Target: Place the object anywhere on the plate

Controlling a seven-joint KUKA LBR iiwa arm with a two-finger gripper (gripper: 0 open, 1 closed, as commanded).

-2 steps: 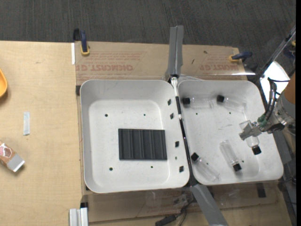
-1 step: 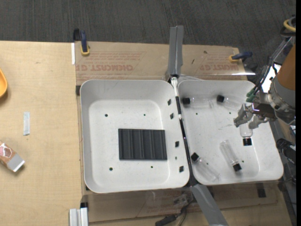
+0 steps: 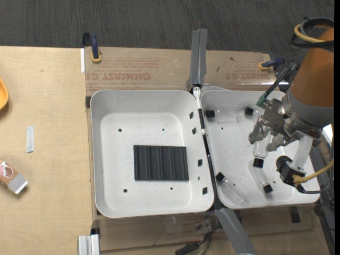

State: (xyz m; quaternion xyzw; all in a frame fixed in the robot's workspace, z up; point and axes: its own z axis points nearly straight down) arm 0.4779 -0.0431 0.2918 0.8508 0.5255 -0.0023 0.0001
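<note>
Lying flat in the left bin point(image 3: 101, 142), dark ribbed rectangular plate point(image 3: 161, 162), claw point(image 3: 264, 139) over right bin point(image 3: 234, 193), grip unclear.

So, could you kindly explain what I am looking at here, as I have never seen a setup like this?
This is a single picture from a fixed camera above a bench, looking down at a slant. The grey machine with the orange band is a robot arm reaching in from the right. Its gripper, a two-finger claw, hangs over the right bin. Several small clear objects with black caps lie scattered in that bin. The left bin holds a dark ribbed rectangle, probably the plate where an object should go. I cannot tell whether the claw holds anything.
</note>
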